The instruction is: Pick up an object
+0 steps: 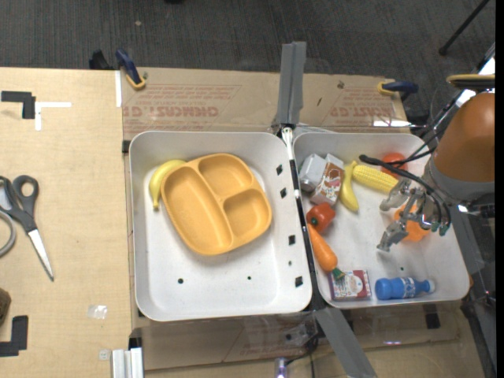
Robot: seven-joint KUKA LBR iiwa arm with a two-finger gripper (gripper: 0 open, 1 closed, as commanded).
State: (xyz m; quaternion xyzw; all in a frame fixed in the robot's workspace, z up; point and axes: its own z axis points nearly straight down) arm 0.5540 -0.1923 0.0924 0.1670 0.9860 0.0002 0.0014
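At 3 o'clock in the right bin (449,270), the tool (392,225) is positioned open, empty; the bottle (403,287), judged light and slippery, is best gripped mid-body.

Divided plate (216,203) in left bin (150,274)

You could read little here. The cardboard sheet (206,101) lying under the far edges of the two bins carried red print, seen upside down and mirrored from this camera; on its left part the large letters looked like "CHEMCAS", though you could not be sure of them. Similar red lettering stood on the sheet's right part (364,110), too broken to make out. The small carton (350,285) at the near side of the right bin bore a printed label, too small to read.
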